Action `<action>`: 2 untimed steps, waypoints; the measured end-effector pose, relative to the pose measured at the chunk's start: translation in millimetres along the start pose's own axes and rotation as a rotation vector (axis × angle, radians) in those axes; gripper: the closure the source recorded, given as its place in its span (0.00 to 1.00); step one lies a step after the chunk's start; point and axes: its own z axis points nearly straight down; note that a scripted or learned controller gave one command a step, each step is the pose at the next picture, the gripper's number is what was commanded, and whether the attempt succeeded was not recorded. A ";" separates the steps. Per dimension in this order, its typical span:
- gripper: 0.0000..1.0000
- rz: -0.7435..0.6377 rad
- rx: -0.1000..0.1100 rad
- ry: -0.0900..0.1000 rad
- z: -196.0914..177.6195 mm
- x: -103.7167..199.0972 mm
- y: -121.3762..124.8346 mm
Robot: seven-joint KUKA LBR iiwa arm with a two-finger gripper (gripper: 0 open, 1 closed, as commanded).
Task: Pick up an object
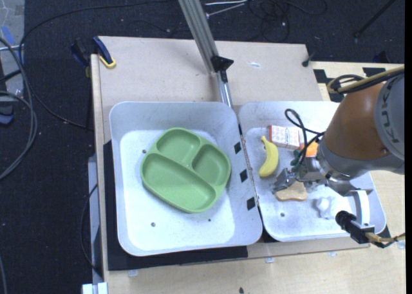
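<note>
The right bin (283, 228) holds a yellow banana (269, 156), a small red and white carton (285, 135), a tan piece like toast (292, 194), an orange bit (311, 149) and a small white object (322, 206). My gripper (288, 179) hangs low over the toast, just right of the banana's lower end. Its dark fingertips are right at the toast's upper edge. The arm's orange band (360, 128) covers the right part of that bin.
A green divided plate (186, 168) lies in the left bin (129, 222). A slanted metal pole (199, 22) crosses the back of the bench and ends between the bins. A black and white part (354, 219) of the arm sits at the right bin's lower right corner.
</note>
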 end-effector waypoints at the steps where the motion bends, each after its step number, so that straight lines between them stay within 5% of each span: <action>1: 0.00 0.002 -0.012 -0.007 41.9 -2.4 2.5; 2: 1.00 0.001 -0.022 -0.005 28.2 -1.2 5.8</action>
